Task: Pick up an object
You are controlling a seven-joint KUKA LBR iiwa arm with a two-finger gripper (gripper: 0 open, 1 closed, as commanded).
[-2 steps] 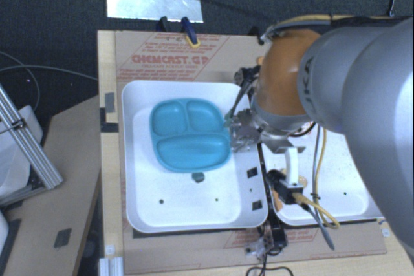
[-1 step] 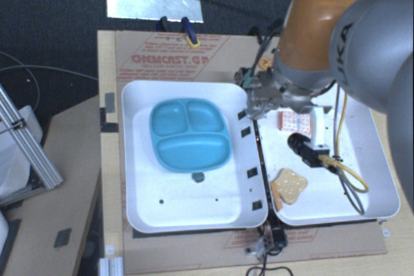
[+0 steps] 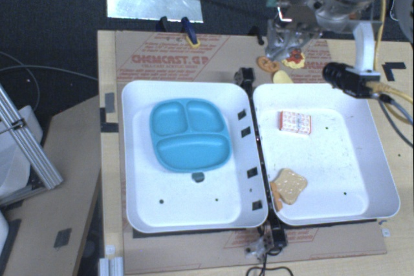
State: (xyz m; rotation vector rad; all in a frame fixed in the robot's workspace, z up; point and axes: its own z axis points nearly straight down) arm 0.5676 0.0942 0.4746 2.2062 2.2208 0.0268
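The arm reaches in from the right, and its gripper [image 3: 286, 42] hangs high over the back edge of the desk [image 3: 162, 52], beyond the far rim of the right bin [image 3: 381, 184]. Just under the tips sits something red and orange [image 3: 295, 59], a small food-like piece, but is it between the fingers or merely lying on the desk behind them? From this slant it cannot be told, and how far the fingers stand apart cannot be read either.

Beside that piece, two more bits lie on the desk outside the bin: a tan round one [image 3: 266, 64] to its left and a pale yellow one [image 3: 282, 77] close against the bin's far rim.

Inside the right bin, candidates wait untouched: a red-and-white patterned block [image 3: 295, 122] toward the far side, and a toast-shaped piece [image 3: 290, 186] at the near left corner, hard by the divider.

The left bin [image 3: 139, 203] carries a blue sectioned plate [image 3: 190, 134], with a small dark scrap [image 3: 198, 177] just in front of it.

So where does the task stand? Judging from this, no lift is confirmed. If the red piece is truly gripped, the pick is nearly complete; if not, everything remains to do, with the descent, the closing and the raise all ahead.
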